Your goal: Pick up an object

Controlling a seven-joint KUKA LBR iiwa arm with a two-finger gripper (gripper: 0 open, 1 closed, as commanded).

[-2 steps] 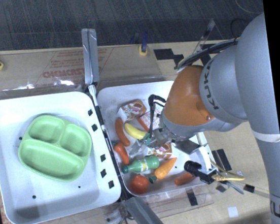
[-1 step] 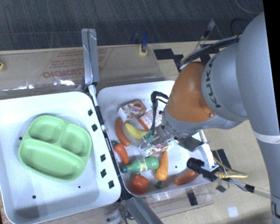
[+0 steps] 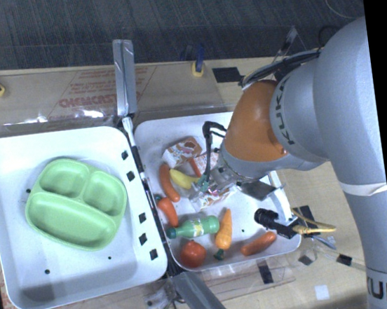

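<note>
The end effector (image 3: 210, 182) is lowered into the right bin (image 3: 150, 136), amid a heap of toy food; whether it is spread or closed cannot be told, since the orange band (image 3: 253, 125) of the arm covers it from above. Just beneath it a crumpled wrapper (image 3: 213, 195) is seen, with a yellow banana (image 3: 182, 179) touching on its left. For a clean pick, one piece should be singled out and the descent kept upright, so that neighbours are not dragged along. Further out, an orange sausage (image 3: 168, 182), a green bottle (image 3: 196, 227), a carrot (image 3: 223, 229) and a tomato (image 3: 192, 254) are crowded together, leaving little room. Well to the left, a green divided plate (image 3: 76, 202) is set in the left bin (image 3: 19, 279) on the surface (image 3: 29, 90).
</note>
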